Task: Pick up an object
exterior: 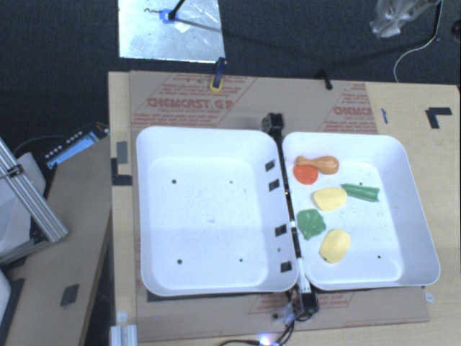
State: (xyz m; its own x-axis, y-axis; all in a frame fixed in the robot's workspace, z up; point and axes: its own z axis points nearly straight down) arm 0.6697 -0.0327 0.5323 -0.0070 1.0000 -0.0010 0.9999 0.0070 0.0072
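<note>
Toward the left half of the right bin (410,193), clustered: orange piece (321,163) touching red disc (305,174), yellow chunk (329,198), green strip (361,192), green leaf shape (311,223), yellow lump (335,245). Far right, off the counter (122,265), pincer (392,13) blurred; grip state impossible to tell.

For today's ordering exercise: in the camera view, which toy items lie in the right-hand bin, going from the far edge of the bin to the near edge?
Orange gourd-shaped toy → round red toy → long green pepper-like toy → pale yellow oblong toy → dark green leafy toy → yellow lemon-shaped toy.
</note>
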